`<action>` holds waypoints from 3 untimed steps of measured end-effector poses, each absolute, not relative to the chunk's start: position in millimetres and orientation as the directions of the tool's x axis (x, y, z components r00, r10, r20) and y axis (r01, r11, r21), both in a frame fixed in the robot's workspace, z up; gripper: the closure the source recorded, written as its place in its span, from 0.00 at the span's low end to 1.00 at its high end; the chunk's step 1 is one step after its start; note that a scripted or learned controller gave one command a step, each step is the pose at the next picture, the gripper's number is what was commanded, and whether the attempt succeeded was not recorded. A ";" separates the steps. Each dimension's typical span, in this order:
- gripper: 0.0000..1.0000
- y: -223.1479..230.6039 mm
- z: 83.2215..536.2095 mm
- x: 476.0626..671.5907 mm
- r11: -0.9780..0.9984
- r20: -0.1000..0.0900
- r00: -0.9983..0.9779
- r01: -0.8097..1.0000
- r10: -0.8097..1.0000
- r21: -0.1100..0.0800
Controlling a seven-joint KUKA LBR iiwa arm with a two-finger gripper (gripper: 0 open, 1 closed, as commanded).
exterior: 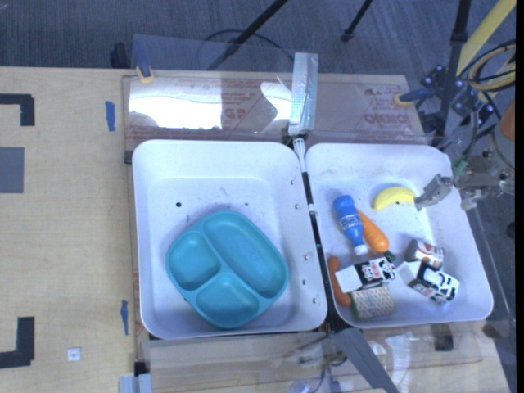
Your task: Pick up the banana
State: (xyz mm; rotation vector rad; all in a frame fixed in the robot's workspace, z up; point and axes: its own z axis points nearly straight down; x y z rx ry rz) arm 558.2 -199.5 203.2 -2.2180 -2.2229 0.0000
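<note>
The banana (394,196) was bright yellow against the white of the right bin (475,260). Beside it lay a blue bottle (350,222) with a white band and cap, and an orange carrot (375,236). A second orange piece (337,281) sat lower down, next to a woven, tan-patterned item (372,303). Two small toys (435,283) wore black-and-white cow patches. The left bin (155,178) was white too and held a turquoise divided plate (227,267). The tool (432,191) was grey metal. The table (57,219) showed pale wood grain with black marks and blue tape.
</note>
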 end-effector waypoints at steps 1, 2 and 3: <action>0.00 -202.7 152.2 532.1 -0.230 0.002 0.230 0.973 0.973 -0.004; 0.00 -212.4 209.2 592.2 -0.693 -0.001 0.693 0.721 0.721 0.000; 0.00 -207.6 123.5 615.9 -0.760 0.007 0.760 0.650 0.650 -0.002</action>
